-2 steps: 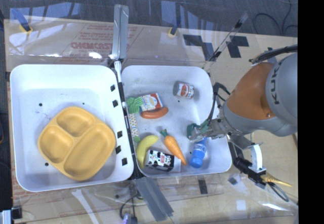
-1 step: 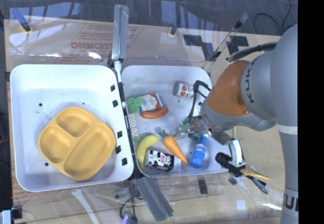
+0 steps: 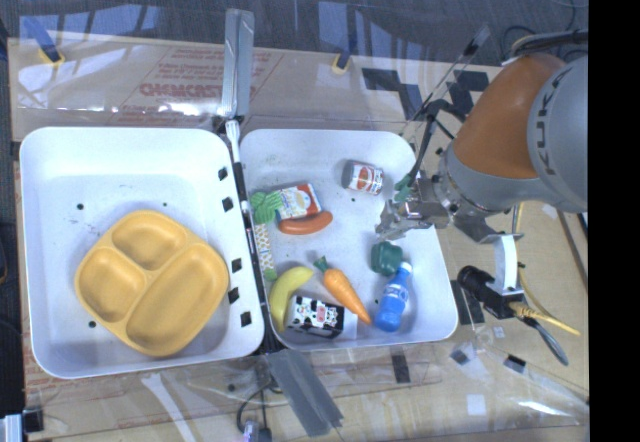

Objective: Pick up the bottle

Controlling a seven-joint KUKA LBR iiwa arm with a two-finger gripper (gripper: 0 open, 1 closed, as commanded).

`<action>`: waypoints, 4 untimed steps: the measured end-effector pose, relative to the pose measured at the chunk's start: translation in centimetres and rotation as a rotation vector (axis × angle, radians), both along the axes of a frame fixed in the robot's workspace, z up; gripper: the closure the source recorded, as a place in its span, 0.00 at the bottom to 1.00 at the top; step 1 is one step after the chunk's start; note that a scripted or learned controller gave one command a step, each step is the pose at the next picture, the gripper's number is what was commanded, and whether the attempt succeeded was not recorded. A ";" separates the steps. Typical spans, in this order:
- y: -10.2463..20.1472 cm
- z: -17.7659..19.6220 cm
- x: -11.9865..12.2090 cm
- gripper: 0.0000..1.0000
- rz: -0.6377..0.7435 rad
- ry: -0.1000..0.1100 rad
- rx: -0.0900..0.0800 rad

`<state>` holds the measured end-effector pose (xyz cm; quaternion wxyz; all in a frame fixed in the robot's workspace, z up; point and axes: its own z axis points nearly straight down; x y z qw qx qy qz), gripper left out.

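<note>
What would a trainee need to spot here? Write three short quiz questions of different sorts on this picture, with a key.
1. True or false: the blue bottle lies in the same bin as the yellow divided tray.
2. Multiple choice: what lies directly beside the bottle, toward the left of the camera view? A) the carrot B) the small can C) the sausage
3. Fill in: the gripper hangs over the ____ bin of the camera view.

Key
1. False: the bottle lies in the right bin, the tray in the left bin.
2. A
3. right
</note>
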<state>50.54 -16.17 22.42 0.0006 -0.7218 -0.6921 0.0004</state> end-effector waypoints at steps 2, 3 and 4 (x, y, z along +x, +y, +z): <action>6.1 -5.8 -0.5 0.00 -0.091 0.004 0.000; 1.2 -2.3 -2.1 0.00 0.131 -0.002 -0.001; -3.3 -11.6 -2.3 0.00 0.174 -0.018 -0.007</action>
